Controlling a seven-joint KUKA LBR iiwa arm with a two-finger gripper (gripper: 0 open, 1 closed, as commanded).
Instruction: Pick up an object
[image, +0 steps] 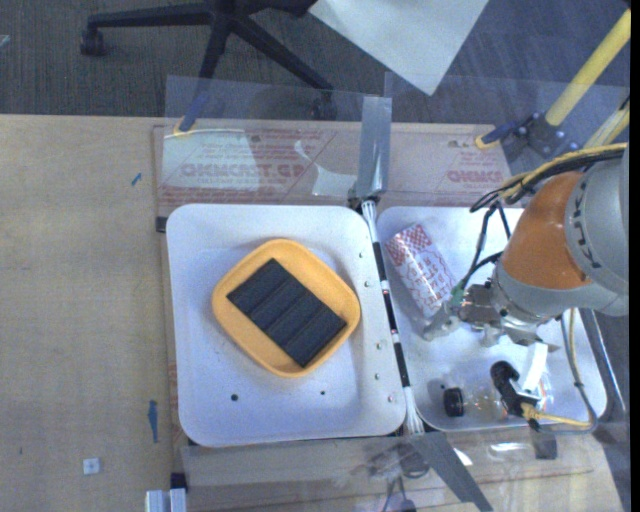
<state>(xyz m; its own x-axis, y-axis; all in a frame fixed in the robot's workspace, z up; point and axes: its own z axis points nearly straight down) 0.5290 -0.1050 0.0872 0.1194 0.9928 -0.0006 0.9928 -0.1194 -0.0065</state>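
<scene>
A red-and-white patterned packet (420, 267) lies in the right bin (592, 395), toward its upper left. The gripper (440, 325) hangs at the packet's five o'clock, just beside its lower end; whether it grips anything cannot be told. At the packet's nine o'clock, the left bin (200, 380) holds a yellow tray (232, 330) with dark slats.

- A wooden bench (70, 300) fills the left and lower part, light tan, with small blue marks.
- Beyond its far edge lies dark grey carpet (120, 85).
- A black chair base (235, 40) with castors stands on the carpet.
- A pale sheet (405, 35) lies beside the chair.
- A yellow pole (590, 70) slants at top right.
</scene>
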